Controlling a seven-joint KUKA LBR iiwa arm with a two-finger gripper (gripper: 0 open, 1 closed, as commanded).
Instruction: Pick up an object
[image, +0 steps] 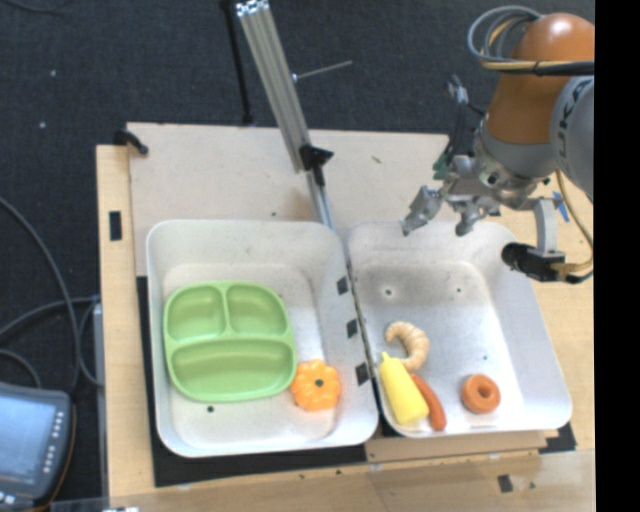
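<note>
Right bin front: yellow corn (402, 392), carrot (431, 402), orange donut (481, 394), shrimp (408, 340) just behind
Left bin: green divided tray (229, 342), orange pumpkin (316, 385) touching it
Hand (440, 222): fingers spread, holding nothing, over right bin's (530, 310) back rim

Robotics lab setup, not a home. Plywood bench (220, 180) on dark carpet (100, 70), w/ two white bins (330, 250) side by side. Grey/orange industrial arm (530, 80) reaches in from right, loose cables (30, 290) on floor at left. Angled aluminium pole (280, 90) mounted at far edge of bench. Screen device (30, 440) near left. Bins hold toy food & a green plastic tray (228, 342), i.e. test props.
</note>
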